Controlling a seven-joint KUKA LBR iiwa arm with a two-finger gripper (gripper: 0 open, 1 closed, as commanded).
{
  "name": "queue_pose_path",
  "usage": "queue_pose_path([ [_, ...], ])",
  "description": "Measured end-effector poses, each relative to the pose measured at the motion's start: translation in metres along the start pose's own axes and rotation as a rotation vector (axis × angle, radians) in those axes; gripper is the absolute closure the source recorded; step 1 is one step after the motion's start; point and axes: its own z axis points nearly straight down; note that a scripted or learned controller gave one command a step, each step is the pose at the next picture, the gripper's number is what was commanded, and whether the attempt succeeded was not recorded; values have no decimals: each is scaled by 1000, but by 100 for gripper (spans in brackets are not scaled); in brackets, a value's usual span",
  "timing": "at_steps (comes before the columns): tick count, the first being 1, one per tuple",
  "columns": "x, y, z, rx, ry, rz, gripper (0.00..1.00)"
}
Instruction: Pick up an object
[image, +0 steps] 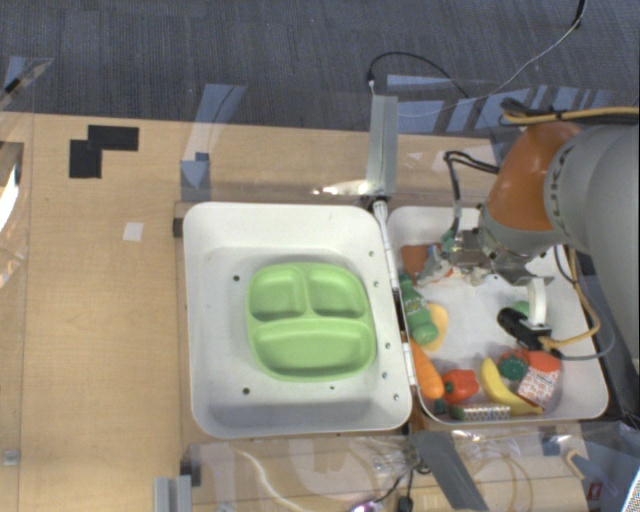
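My gripper (452, 256) is low over the back part of the right bin (590, 400), at the end of the grey arm with the orange band (525, 185). Just left of it a brown-orange piece (411, 259) lies against the bin's left wall. Toy foods sit in the same bin: a green bottle (414, 308), a yellow piece (437, 319), an orange carrot (428, 373), a red pepper (460, 385), a banana (504, 386) and a red and white box (541, 381). Nothing is seen held.
The left bin (215, 300) holds a green divided plate (310, 320). A grey upright post (383, 140) stands behind the wall between the bins. A small grey patterned piece (486, 412) lies at the right bin's front edge.
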Motion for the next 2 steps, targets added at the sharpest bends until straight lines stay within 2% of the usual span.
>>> queue_pose_path([
  [1,2,53,6,22,5,87,0],
  [2,3,53,-5,31,6,81,100],
])
